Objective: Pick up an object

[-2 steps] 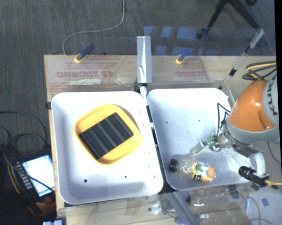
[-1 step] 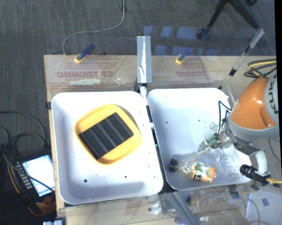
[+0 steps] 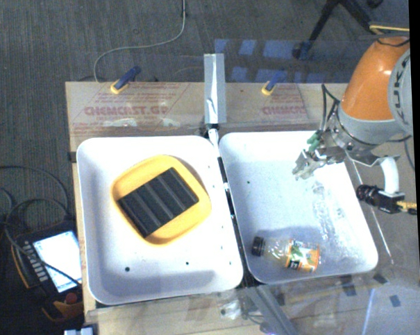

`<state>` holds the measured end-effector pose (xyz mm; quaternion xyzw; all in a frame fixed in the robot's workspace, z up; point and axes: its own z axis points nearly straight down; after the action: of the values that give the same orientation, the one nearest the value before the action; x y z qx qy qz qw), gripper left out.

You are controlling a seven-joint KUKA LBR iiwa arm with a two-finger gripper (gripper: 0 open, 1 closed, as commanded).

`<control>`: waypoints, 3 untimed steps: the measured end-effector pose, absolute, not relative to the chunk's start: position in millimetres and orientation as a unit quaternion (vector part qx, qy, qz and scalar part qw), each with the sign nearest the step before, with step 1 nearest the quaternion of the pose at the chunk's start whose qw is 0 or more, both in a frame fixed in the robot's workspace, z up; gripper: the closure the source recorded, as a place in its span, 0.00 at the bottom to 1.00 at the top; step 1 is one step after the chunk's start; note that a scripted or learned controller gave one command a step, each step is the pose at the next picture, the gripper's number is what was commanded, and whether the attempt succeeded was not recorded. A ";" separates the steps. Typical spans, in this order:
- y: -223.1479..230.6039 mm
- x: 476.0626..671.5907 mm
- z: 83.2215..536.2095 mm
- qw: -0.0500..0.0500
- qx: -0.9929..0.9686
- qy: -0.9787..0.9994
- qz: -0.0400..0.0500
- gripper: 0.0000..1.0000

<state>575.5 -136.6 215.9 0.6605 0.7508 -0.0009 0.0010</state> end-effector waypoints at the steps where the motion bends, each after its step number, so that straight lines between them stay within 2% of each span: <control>1: -152.2 542.2 196.5 0.000 0.560 0.829 -0.001 1.00; 2: -121.5 551.9 224.3 0.001 0.571 0.821 0.000 1.00; 3: -70.0 546.7 183.3 0.000 0.553 0.833 0.000 1.00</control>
<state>546.7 -70.0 183.3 0.5526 0.8335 -0.0003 -0.0004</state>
